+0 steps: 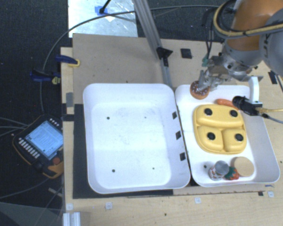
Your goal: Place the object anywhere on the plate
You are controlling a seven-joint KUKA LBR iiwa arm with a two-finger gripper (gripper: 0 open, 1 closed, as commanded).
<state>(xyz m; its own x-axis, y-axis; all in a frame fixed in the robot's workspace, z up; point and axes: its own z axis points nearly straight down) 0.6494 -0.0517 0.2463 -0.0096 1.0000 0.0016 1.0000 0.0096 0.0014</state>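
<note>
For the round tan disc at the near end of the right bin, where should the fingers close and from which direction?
The tan disc seems to lie flat near the right bin's front corner, just below the yellow plate. Probably best to come straight down and close across its round edge, fingers in line with the bin's front wall: a small cluster of items crowds its left side.

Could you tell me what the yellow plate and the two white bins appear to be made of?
The yellow plate looks like moulded plastic: one uniform colour, rounded compartment ridges and a soft sheen. The left bin and the right bin also seem to be plastic, smooth and matte white, with rounded corners and thin raised rims. This view cannot confirm either.
</note>
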